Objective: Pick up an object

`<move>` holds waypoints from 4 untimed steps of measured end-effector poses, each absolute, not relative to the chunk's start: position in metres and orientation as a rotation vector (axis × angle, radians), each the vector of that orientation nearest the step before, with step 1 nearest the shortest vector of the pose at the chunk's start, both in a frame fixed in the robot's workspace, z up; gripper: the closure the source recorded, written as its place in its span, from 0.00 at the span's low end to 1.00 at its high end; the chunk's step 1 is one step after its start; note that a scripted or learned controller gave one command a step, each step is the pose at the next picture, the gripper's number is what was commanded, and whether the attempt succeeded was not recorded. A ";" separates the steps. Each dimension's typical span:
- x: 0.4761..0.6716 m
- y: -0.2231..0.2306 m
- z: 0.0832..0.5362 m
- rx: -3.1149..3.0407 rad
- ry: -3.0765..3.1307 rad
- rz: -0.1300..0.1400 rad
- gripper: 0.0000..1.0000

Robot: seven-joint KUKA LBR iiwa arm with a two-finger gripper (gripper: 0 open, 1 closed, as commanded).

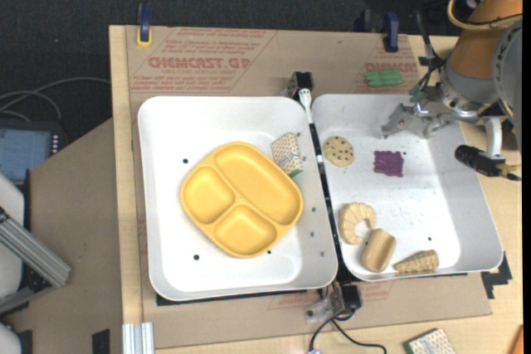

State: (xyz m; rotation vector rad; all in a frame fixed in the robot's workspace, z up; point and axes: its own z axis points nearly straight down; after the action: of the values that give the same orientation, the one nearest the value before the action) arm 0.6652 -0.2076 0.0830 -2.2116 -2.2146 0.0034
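Observation:
My gripper (409,127) hangs over the far part of the right bin (473,211), open, with nothing between its fingers. Below it and slightly left lies a purple square piece (388,162). A round speckled cookie (338,151) sits to the gripper's left near the bin's left wall. At the near end of this bin lie a curled pastry (358,220), a tan cylinder (377,249) and a waffle-patterned wedge (417,263). In the left bin (162,203) a yellow divided plate (241,199) rests with a small patterned object (287,152) at its far right edge.
A green block (383,79) lies on the bench beyond the right bin. Blue clamps (145,33) (390,41) hold the board's far edge. A black part (485,162) of the arm reaches over the right bin's right rim. The grey and orange arm (485,46) stands at the far right.

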 end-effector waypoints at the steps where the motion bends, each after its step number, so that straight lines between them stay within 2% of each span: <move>1: 0.669 -0.225 0.184 -2.231 -2.231 -0.008 0.00; 2: 0.621 -0.218 0.082 -2.212 -2.218 -0.011 0.00; 3: 0.669 -0.171 0.085 -2.217 -2.231 -0.007 0.00; 4: 0.625 -0.175 0.085 -2.219 -2.216 0.004 0.00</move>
State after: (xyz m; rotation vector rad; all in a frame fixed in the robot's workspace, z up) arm 0.6252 -0.1749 0.0846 -2.2191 -2.2165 0.0042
